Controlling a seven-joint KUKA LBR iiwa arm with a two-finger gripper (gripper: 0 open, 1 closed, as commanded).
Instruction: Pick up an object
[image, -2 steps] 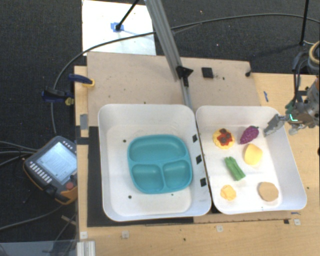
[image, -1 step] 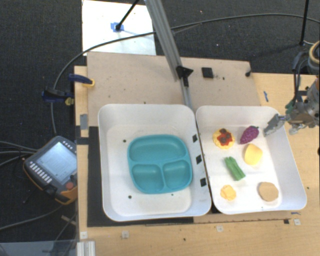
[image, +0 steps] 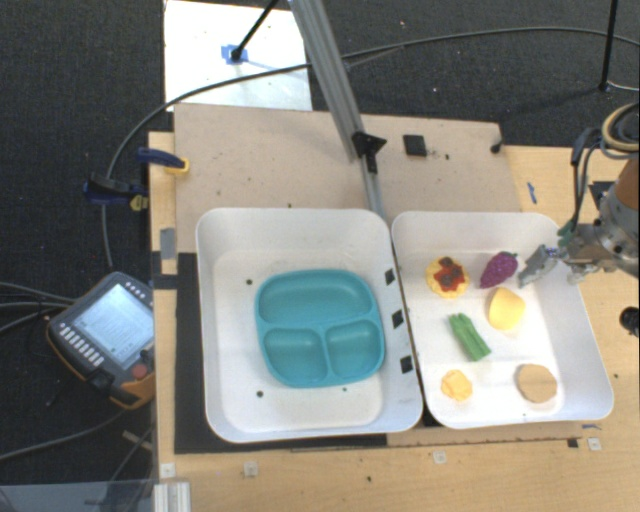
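The right bin (image: 596, 372) holds several toy foods. A purple piece (image: 498, 268) lies at the back, with a yellow and red piece (image: 447, 276) to its left. A yellow lemon-like piece (image: 506, 309) sits in the middle beside a green piece (image: 468, 336). A small orange-yellow piece (image: 456, 385) and a tan round piece (image: 537, 383) lie near the front. My gripper (image: 537, 264) hangs over the bin's back right, just right of the purple piece, with nothing visibly in it.
The left bin (image: 225, 300) holds a teal divided plate (image: 320, 328). A slanted metal pole (image: 340, 90) crosses the bench behind the bins. A teach pendant (image: 105, 335) and cables lie on the floor to the left.
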